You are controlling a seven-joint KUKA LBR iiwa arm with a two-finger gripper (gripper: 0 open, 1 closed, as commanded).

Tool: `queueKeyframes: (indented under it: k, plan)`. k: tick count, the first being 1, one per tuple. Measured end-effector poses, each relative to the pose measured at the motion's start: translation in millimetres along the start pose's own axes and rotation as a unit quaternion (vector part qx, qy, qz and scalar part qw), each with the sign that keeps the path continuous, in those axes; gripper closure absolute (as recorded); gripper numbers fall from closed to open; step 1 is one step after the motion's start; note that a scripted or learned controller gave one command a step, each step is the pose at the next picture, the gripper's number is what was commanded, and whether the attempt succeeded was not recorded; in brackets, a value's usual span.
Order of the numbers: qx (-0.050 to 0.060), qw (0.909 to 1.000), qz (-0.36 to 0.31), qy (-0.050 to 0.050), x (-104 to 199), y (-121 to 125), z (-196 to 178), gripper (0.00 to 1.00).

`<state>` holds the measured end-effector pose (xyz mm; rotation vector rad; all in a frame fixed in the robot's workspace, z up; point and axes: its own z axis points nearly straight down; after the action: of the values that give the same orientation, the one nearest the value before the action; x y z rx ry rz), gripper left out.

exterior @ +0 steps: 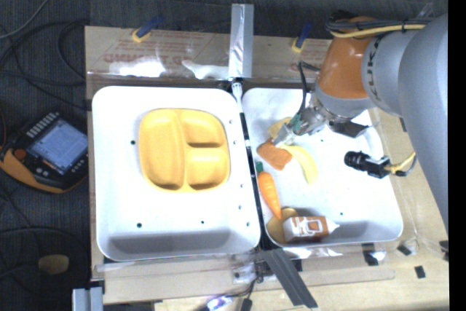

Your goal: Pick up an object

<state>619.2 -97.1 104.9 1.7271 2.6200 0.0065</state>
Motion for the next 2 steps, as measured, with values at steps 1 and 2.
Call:
queueKeyframes:
  k: [1, 2]
  plan:
    - [0.001, 0.9843, 0.176, -0.001, -6.2, -43.2, 6.5, 1.0]
    - [0.003, 0.9843, 0.177, 0.0, -5.6, -44.1, 8.4, 0.0]
